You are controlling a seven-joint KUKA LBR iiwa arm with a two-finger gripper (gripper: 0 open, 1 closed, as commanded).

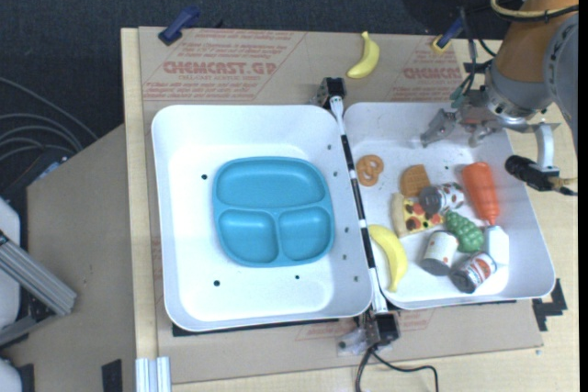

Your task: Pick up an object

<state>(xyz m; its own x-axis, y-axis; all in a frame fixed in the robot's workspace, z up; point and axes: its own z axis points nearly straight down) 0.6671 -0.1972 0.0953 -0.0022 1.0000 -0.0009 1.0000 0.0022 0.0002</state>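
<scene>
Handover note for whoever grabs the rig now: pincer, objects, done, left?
Pincer: over the right bin's far end, nothing between its fingers.
Objects: pretzel, carrot, banana and cans all lie in the right bin. The blue tray sits in the left bin. A second banana lies on the board behind.
Done: no pick yet.
Left: grasp and lift one object.

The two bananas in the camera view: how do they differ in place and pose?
The banana on the board lies outside both bins, behind them, while the banana in the right bin rests by that bin's left wall. The board one looks smaller and curves up to its tip; the bin one looks larger and lies along the wall. Both are yellow, and the gripper touches neither.
</scene>
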